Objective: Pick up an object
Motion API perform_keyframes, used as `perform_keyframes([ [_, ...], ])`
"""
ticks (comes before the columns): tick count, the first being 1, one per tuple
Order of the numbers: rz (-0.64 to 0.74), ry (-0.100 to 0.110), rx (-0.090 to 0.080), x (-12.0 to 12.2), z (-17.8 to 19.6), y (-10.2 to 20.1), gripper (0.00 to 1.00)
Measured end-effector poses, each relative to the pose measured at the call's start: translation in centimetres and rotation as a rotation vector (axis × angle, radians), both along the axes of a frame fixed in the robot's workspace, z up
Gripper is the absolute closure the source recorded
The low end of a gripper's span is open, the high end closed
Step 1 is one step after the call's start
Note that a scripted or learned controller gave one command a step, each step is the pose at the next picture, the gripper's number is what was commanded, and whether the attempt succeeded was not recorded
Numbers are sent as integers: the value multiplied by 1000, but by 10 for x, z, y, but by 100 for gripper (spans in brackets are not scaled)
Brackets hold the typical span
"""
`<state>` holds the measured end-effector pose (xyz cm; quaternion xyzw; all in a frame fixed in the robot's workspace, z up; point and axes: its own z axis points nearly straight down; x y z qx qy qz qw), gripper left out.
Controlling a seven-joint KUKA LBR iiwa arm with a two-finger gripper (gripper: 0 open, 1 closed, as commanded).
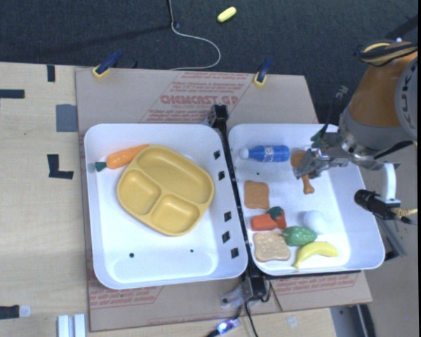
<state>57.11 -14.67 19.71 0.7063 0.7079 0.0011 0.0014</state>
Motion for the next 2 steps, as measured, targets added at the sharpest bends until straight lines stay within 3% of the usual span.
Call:
perform_keyframes([
  [1,0,2,1,1,29,1,100],
  [2,2,7,1,-18,20,48,100],
])
